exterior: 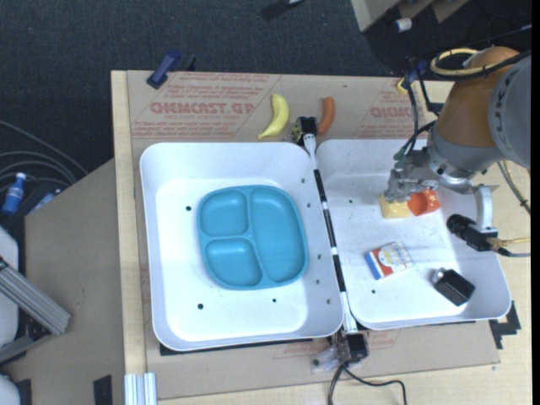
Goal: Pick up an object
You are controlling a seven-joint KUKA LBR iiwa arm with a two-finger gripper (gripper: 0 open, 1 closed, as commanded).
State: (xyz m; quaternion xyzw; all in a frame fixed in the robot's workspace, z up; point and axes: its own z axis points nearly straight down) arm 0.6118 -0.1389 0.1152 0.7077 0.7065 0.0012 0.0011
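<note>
The claw (403, 187) hangs low over the far part of the right bin (363, 310), at the end of the grey arm (506, 99) that reaches in from the right with its orange band (472, 112) above the wrist. Whether it is released or clenched cannot be told from this slanted view. Directly beneath it, and seemingly touching, lies a pale yellow block (394, 208), with a red object (423, 201) just beside it on the right. Nearer the front of the same bin sit a small red, white and blue carton (388, 260) and, towards the right corner, a black block (453, 285), well apart from the claw. The left bin (169, 310) holds a blue divided plate (251, 235) at its middle. On the bench beyond the bins lie a yellow banana (275, 116) and an orange sausage-shaped thing (326, 114).
</note>
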